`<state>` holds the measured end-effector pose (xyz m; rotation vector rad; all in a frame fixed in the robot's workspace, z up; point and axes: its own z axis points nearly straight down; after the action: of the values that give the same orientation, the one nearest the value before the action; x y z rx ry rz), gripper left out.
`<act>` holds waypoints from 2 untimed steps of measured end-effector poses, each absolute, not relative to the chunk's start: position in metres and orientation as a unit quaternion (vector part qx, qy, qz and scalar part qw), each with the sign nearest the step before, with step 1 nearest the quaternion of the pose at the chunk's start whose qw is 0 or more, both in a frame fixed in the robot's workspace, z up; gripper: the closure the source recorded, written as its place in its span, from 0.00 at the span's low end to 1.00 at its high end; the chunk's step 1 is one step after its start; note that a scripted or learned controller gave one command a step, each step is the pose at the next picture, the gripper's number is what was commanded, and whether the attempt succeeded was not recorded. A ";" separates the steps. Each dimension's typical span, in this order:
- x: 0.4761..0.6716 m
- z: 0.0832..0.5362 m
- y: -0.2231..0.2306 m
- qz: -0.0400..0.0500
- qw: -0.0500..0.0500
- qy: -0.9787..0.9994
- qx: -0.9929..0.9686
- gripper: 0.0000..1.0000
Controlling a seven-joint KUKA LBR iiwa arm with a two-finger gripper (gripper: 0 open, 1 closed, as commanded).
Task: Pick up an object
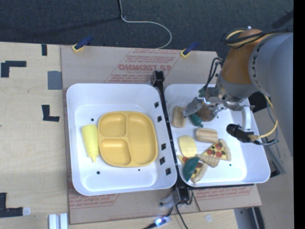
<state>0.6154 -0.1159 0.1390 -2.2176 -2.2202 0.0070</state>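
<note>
Gripper [204, 109]: low in right bin [257, 173], over a brown piece [206, 113] beside a teal one [196, 120]; finger state cannot be told. Advice: centre on one piece, clear of the bread roll [206, 135].

One piece of print shows: red lettering on the flat brown cardboard sheet [138, 68] that lies under the two shallow white plastic bins [76, 104]. It stands on the strip of cardboard just beyond the bins' far rims and appears upside down from this view. The letters are too small and blurred to make out as words. No other label, brand, number or sign can be read.
</note>
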 end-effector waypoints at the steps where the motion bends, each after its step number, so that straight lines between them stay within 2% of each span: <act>1: 0.614 0.085 -0.115 0.002 0.002 -0.708 -0.707 0.00; 2: 0.616 0.099 -0.114 0.000 0.001 -0.708 -0.706 1.00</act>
<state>0.6156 -0.1137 0.0989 -2.2174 -2.2215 -0.0004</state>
